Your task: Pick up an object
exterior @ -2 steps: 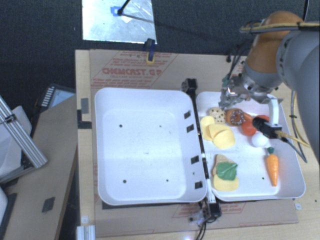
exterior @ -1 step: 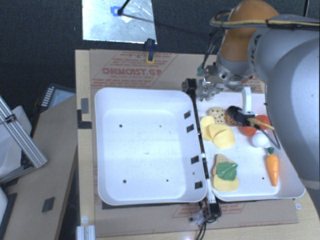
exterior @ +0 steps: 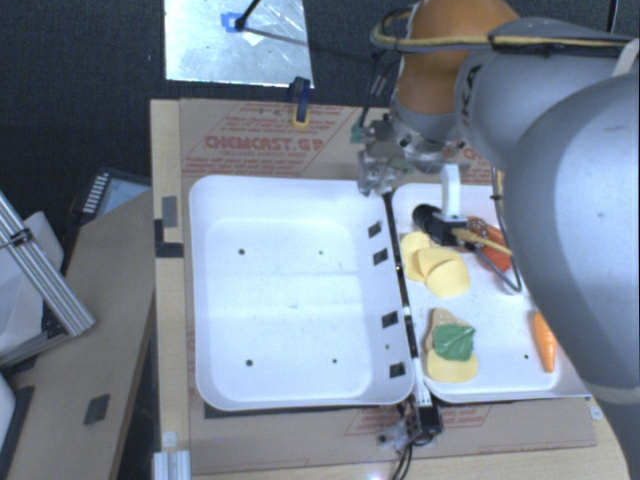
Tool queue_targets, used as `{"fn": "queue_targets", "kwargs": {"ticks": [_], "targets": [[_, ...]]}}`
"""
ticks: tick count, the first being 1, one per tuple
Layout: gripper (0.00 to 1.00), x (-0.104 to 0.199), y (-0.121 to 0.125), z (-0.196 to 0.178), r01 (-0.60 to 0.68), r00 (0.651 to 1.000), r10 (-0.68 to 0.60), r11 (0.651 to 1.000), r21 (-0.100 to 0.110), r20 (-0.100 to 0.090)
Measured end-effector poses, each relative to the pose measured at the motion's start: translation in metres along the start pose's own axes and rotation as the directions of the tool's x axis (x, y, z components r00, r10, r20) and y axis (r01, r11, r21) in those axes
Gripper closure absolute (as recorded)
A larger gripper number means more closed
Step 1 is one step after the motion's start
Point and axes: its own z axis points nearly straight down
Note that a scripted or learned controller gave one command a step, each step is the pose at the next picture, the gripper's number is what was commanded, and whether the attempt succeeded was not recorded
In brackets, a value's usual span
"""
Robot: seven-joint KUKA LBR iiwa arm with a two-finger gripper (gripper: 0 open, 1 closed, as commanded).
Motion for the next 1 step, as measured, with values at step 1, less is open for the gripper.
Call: {"fn": "queue_targets", "kwargs": {"ticks": [1], "targets": [[1.00, 0.0757, 0.0002, -0.0119, 0.001, 1.000, -0.001, 1.000, 0.001, -0.002]]}}
